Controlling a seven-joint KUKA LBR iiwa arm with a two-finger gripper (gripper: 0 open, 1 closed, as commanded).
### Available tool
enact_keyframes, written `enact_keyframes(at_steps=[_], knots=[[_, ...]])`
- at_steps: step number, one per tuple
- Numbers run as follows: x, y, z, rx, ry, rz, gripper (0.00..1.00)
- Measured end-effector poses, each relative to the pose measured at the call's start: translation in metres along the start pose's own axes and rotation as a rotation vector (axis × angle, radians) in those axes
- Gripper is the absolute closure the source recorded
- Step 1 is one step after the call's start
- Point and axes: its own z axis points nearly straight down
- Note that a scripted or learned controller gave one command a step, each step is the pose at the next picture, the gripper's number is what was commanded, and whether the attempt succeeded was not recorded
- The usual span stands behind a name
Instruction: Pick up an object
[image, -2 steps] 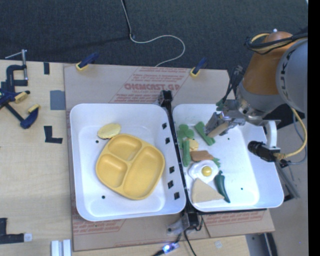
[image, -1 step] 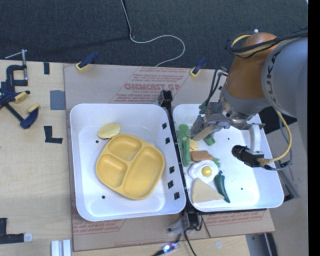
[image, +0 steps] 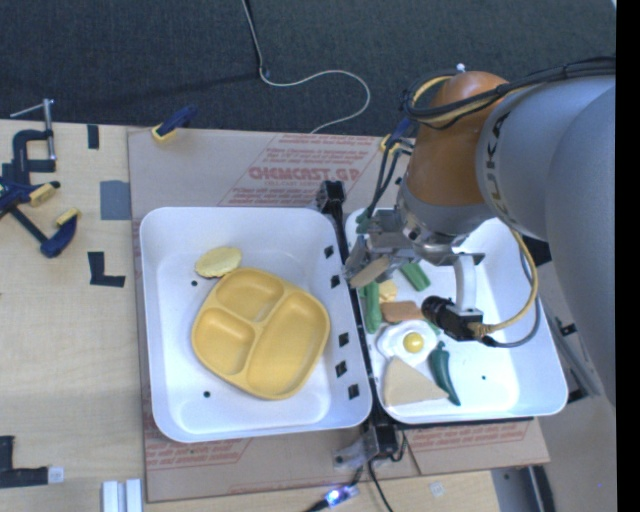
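The gripper (image: 372, 262) hangs low over the right bin (image: 540, 400), close to that bin's left wall near its far end; from here I cannot tell how its hand is set. Just beneath and beside it lie green vegetable pieces (image: 372, 302). Nearer the front edge sit a fried egg (image: 411, 343), a pale wedge (image: 408, 385) and a dark green pepper (image: 443, 370). The left bin (image: 170, 400) carries a yellow divided tray (image: 261, 331) and a yellow chip (image: 217, 262).
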Motion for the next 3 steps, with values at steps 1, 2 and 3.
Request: enact_keyframes(at_steps=[1,2,3], knots=[[0.009,-0.002,-0.017,-0.003,0.0,0.003,1.0],[0.003,-0.009,0.003,0.001,-0.003,0.006,1.0],[0.012,-0.008,0.0,-0.002,-0.001,0.004,1.0]])
